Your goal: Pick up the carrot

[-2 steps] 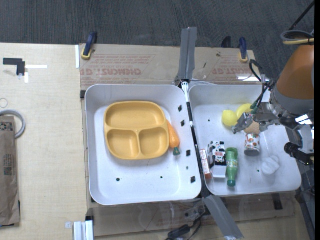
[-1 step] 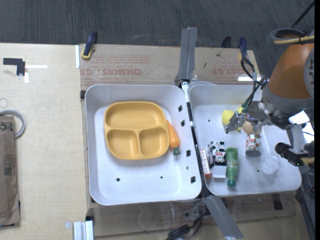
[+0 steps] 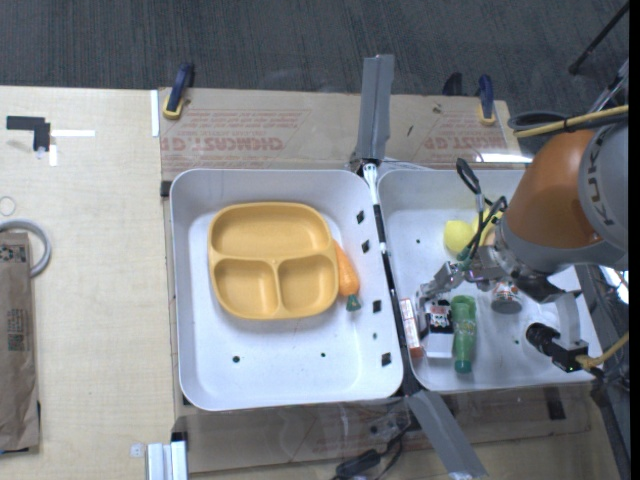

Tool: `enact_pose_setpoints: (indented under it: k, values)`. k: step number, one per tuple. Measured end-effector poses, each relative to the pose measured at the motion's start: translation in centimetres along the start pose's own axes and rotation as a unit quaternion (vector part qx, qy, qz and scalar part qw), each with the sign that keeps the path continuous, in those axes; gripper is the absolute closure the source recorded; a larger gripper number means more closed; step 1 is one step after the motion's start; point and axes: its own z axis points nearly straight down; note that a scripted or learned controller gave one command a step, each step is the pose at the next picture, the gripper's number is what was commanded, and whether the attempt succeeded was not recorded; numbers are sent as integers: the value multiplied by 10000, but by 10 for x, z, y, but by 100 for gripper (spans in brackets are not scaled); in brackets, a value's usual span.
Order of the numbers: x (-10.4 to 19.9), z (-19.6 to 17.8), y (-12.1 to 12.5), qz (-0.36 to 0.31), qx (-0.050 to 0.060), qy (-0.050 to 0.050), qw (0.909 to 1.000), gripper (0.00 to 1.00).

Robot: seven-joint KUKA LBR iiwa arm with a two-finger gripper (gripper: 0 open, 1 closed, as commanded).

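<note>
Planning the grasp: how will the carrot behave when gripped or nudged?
The carrot looks smooth and tapered, so it may slip. Round, it could roll, though the yellow plate beside it probably blocks one side. It is likely light.

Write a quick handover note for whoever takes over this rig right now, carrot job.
Gripper: low in the right bin, over the clutter near the green bottle; I cannot tell from this view if it is open or shut.
Carrot: in the left bin, lying against the right edge of the yellow divided plate.
Done: nothing yet; the carrot is untouched.
Left: move over to the left bin, grasp the carrot, lift it.
</note>
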Motion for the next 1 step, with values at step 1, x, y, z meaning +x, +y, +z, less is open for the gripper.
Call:
enact_pose_setpoints:
  k: [1]
  values:
    - [-38,-63,26,-351,105,18,9993,0]
